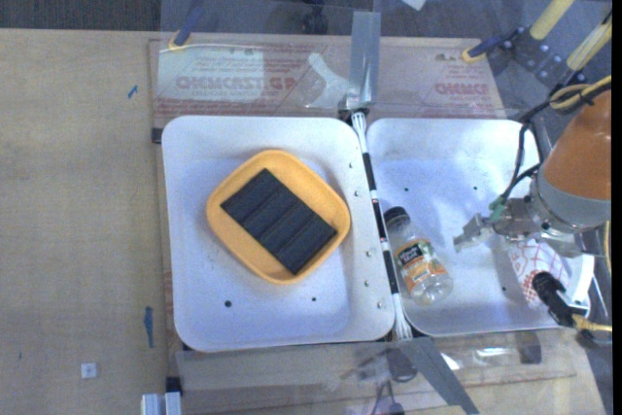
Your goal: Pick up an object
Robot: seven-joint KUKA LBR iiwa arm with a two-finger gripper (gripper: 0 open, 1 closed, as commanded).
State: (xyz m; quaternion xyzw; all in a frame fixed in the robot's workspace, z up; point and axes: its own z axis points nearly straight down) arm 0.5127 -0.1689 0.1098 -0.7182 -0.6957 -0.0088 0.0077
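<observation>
A small clear bottle (418, 259) with a black cap and an orange label lies on its side in the right bin (437, 155), close to the divider. My gripper (483, 228) hangs over the right bin's right half, just right of the bottle and apart from it. A white wrapper with red print (528, 265) lies under the wrist at the bin's right side. Nothing shows between the gripper's tips.
The left bin (190, 209) holds a yellow square dish (233, 243) tilted diamond-wise, with a black ridged slab (277, 221) on it. A metal divider (374, 209) runs between the bins. Clear plastic sheets (253, 78) lie behind both bins.
</observation>
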